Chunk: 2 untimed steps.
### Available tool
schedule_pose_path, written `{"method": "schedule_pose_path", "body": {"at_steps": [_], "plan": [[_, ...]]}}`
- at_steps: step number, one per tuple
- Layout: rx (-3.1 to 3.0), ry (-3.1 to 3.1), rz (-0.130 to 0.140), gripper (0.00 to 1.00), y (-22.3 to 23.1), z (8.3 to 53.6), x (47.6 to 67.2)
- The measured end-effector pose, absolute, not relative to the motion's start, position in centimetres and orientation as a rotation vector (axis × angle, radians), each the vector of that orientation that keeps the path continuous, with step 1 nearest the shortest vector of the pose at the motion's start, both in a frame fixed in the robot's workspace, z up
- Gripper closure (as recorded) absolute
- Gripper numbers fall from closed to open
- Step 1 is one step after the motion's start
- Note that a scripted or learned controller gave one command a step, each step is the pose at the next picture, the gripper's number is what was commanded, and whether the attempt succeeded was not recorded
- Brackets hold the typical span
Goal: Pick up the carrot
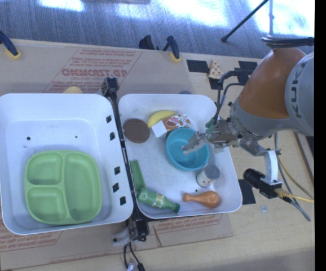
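The gripper (pixel 194 144) is seen over the blue bowl (pixel 186 149) in the right bin (pixel 152 176); whether it is spread or closed cannot be told. No carrot can be made out with certainty. Just beside the bowl are placed a banana (pixel 161 117), a brown round disc (pixel 136 130), and a small can (pixel 207 176). A green bottle (pixel 152 195) and an orange drumstick-shaped toy (pixel 203 198) lie near the front wall. A green divided plate (pixel 63 186) is set in the left bin (pixel 16 117).

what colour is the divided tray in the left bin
Light green, seen clearly in the camera view: divided tray.
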<state>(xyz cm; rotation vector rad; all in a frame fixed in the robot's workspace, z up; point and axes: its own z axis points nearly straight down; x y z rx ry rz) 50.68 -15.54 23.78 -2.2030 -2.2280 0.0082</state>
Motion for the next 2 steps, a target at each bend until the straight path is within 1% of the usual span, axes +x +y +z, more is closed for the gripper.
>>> {"method": "schedule_pose_path", "body": {"at_steps": [1,2], "plan": [[-2.309,-2.100,0.019,0.00,-9.3,10.6,49.5],[-2.291,-2.127,0.007,0.00,-16.3,9.0,47.5]]}}
